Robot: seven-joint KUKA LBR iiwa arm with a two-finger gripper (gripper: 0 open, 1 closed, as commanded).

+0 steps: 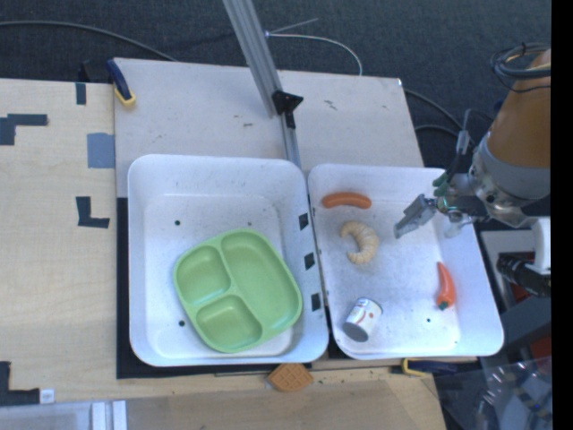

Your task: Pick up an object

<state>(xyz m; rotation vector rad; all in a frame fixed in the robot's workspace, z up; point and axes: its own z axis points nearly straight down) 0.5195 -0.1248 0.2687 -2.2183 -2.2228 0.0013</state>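
Two shallow white plastic bins sit side by side on the bench, their inner rims touching along the middle. The left bin (148, 240) holds a light green plastic plate with three compartments (237, 289), lying flat toward the near right corner, its edge close to the bin's right wall and its near edge close to the front wall; the far and left parts of that bin's floor are bare. The right bin (474, 330) carries four small things, well apart from each other: an orange sausage-shaped toy (346, 201) lying crosswise near the far rim, a pale tan curved croissant-like piece (361, 242) just below it near the middle, a small white and grey cylindrical can (361, 318) tipped on its side near the front left corner, and a small orange carrot-shaped toy (445, 287) lying close to the right wall. The floor between croissant, can and carrot is open. The grey two-finger gripper (428, 213) hangs over the far right part of this bin, right of the sausage and croissant and above the carrot, touching none of them; its fingers stand apart with nothing between them. A tan wafer-like piece (288, 378) lies outside, just beyond the front rims.
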